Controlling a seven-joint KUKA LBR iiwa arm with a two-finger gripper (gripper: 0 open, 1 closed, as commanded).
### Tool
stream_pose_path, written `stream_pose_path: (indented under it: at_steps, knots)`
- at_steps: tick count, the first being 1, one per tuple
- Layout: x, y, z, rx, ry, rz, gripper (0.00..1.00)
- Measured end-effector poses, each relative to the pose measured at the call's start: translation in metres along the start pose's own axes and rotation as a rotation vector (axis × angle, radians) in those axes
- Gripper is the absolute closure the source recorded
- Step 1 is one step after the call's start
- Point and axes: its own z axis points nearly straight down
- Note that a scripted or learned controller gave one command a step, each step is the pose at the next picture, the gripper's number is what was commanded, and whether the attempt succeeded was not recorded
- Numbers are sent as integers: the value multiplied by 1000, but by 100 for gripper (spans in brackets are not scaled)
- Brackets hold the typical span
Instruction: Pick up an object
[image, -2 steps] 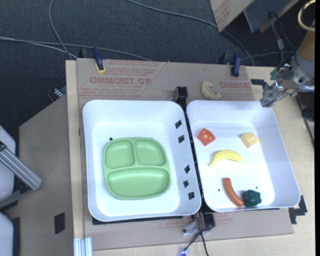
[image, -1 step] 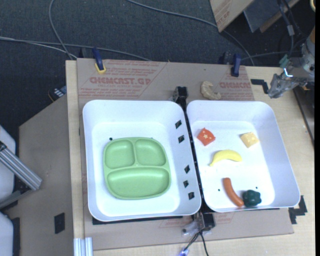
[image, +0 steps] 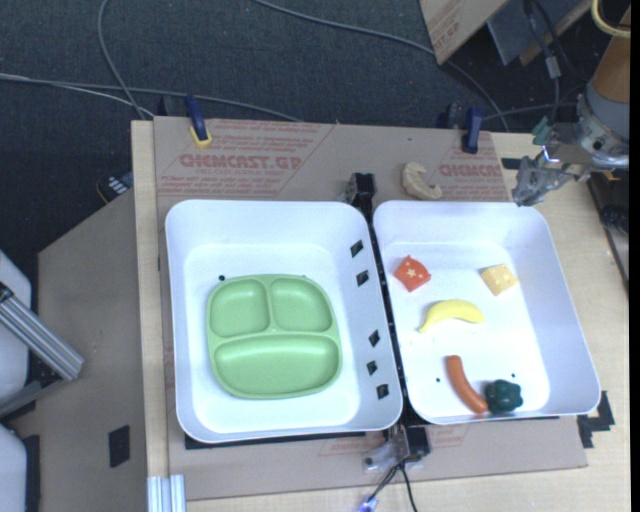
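I count two bins. The left bin (image: 190, 300) holds one green tray (image: 272, 335). The right bin (image: 540, 300) holds five things: one red cube (image: 412, 272), one yellow block (image: 498, 279), one banana (image: 450, 315), one sausage (image: 465, 384) and one dark green piece (image: 503, 396) touching its end. My gripper (image: 530, 185) hangs over the right bin's far right corner, holding nothing; jaw state I cannot tell.
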Motion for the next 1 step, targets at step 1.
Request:
stream_pose_path:
  at_steps: [1]
  knots:
    - [40, -20, 13, 2, 1, 0, 100]
